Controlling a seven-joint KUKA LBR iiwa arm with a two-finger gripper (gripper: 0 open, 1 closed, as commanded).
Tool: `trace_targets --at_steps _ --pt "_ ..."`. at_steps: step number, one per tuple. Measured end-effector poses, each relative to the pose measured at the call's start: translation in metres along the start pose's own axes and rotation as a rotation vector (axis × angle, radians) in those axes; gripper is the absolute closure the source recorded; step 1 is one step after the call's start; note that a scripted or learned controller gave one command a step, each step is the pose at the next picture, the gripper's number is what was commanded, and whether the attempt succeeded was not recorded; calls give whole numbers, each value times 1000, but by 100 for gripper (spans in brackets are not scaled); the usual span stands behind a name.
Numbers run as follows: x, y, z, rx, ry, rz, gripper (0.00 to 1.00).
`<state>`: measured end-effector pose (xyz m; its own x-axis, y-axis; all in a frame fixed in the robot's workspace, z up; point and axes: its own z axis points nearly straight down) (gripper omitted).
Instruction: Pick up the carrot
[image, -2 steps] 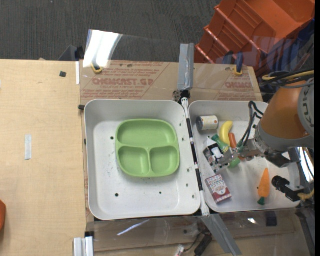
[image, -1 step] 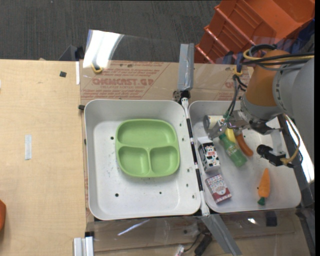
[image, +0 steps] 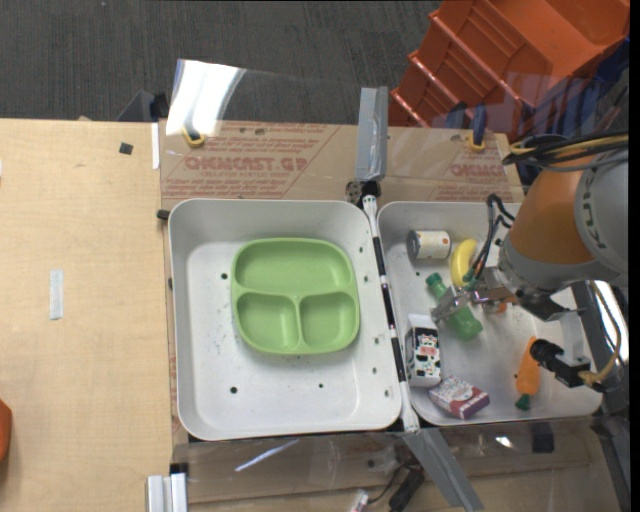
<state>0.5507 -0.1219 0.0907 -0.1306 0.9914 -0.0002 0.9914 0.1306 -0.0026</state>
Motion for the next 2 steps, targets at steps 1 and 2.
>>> trace_targets --at_steps 1,2 --pt "-69 90 7 37 7 93 0" --pt "-20 17 0 0 0 129 0"
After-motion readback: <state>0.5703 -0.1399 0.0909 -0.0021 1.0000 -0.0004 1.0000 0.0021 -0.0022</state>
